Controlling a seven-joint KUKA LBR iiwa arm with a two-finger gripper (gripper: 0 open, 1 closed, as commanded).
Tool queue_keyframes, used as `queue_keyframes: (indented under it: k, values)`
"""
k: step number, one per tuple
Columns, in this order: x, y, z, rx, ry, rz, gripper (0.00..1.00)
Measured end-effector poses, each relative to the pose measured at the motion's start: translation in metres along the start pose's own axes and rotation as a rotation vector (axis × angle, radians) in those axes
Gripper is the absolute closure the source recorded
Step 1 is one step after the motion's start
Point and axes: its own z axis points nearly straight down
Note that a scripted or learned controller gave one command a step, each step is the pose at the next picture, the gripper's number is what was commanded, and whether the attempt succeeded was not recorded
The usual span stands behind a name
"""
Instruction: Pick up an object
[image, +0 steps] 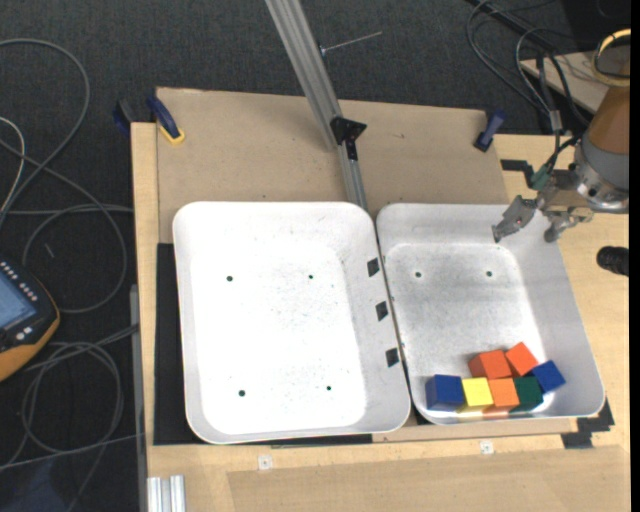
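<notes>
From the overhead camera you see two white bins side by side on the bench (300, 480). The fingers (530, 222) hang over the far right corner of the right bin (570, 300), spread apart with nothing between them. All the blocks sit in that bin's near corner, well away from the fingers and toward you: a blue block (444, 391), a yellow block (476, 392), orange blocks (492, 364), a green block (528, 390) and a second blue one (547, 376), packed touching. The left bin (190, 300) lies further off, to the fingers' left.
</notes>
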Motion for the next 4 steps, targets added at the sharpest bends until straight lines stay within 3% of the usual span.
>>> queue_keyframes:
  k: [2, 3, 4]
  values:
    - [0.004, 0.001, 0.096, 0.001, 0.001, -0.001, 0.0]
    - [0.004, 0.003, 0.08, -0.008, -0.002, -0.001, 1.0]
    - [0.001, -0.005, 0.026, -0.013, -0.004, 0.001, 1.0]
